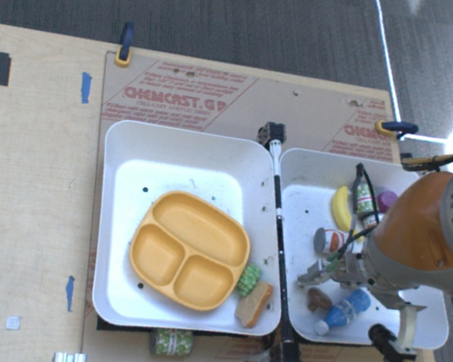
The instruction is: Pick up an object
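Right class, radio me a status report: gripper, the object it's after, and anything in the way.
Gripper low in right bin, grip unclear. Nearest: brown piece and blue bottle. Banana and green bottle crowd behind.

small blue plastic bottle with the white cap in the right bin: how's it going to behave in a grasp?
The small blue plastic bottle lies on its side, so it will probably roll if nudged across its axis. It looks like thin plastic, likely light and smooth, so fingers may slip. A brown lump sits right beside it and could get pushed along.
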Robot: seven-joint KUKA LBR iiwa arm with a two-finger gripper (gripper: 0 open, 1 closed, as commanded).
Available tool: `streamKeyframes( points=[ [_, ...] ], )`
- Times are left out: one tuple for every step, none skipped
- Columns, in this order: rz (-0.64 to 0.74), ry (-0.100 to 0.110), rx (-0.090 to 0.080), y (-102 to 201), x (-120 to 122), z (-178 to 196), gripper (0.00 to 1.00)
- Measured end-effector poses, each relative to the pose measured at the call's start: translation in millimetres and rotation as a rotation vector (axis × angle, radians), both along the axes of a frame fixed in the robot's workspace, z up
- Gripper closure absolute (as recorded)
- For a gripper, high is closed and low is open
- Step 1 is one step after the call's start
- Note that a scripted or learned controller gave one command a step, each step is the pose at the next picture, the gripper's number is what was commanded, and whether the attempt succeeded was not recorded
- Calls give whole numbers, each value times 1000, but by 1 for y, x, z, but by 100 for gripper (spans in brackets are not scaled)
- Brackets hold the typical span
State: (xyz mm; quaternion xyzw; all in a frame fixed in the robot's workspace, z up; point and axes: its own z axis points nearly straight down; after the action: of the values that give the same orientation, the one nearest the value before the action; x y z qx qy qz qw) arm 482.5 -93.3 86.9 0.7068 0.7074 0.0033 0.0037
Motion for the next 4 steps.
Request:
streamKeyframes(
  points=[
    [-1,0,-2,1,0,0,0],
    [-2,-1,-2,1,0,0,0],
    [-1,0,-1,1,0,0,0],
    [-1,-1,-2,1,0,0,0]
  ],
)
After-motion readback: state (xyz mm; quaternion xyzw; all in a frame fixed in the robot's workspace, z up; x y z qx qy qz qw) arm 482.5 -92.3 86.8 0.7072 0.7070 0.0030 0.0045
